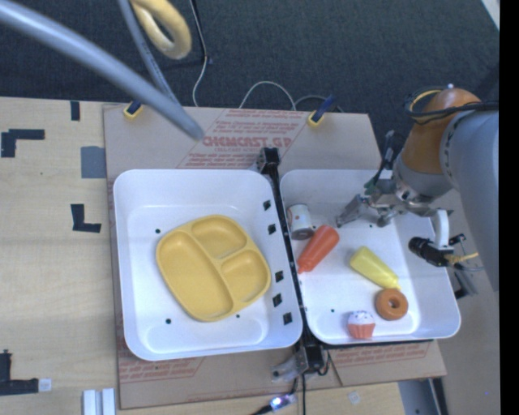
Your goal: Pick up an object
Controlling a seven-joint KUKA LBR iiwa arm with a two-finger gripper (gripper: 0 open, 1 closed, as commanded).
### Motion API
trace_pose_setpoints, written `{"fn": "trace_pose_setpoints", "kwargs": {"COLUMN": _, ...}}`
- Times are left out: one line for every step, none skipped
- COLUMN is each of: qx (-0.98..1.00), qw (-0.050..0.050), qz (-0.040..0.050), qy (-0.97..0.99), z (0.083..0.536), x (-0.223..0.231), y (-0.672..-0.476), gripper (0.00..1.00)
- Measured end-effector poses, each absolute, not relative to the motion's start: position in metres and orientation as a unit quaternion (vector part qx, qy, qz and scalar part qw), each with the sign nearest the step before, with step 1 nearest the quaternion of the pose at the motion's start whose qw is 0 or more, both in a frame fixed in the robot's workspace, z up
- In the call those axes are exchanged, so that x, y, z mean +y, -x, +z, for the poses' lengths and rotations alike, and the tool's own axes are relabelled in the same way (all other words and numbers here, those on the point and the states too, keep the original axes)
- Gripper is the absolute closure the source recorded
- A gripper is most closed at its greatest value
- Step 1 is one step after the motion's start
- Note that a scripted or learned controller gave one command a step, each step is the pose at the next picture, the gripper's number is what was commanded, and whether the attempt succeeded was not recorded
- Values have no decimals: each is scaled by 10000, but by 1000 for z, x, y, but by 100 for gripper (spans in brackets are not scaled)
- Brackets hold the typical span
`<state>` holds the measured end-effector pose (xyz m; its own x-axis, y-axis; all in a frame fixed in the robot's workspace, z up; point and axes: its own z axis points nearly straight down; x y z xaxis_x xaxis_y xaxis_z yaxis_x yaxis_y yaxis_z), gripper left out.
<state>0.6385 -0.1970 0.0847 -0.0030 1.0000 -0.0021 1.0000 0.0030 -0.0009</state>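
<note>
Gripper (362,212) low in right bin (422,324) – jaws spread, nothing between them. Carrot (317,248), banana (374,267), donut (392,305) near; yellow plate (212,266) in left bin (138,324).

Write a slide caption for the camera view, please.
Gripper over right bin near carrot; yellow plate in left.

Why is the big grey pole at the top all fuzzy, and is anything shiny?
In the camera view, the grey pole sits close to the lens, so it blurs, like the yellow loop beside it; the toys in the right bin look sharp; the orange band shows a bright glint; the yellow plate casts a soft shadow.
</note>
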Motion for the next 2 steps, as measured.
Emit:
{"fn": "trace_pose_setpoints", "kwargs": {"qx": 7087, "qw": 28, "qz": -6, "qy": -7055, "z": 97, "x": -197, "y": -640, "gripper": 100}}
{"fn": "trace_pose_setpoints", "kwargs": {"qx": 7076, "qw": 19, "qz": 11, "qy": -7066, "z": 158, "x": -197, "y": -647, "gripper": 100}}
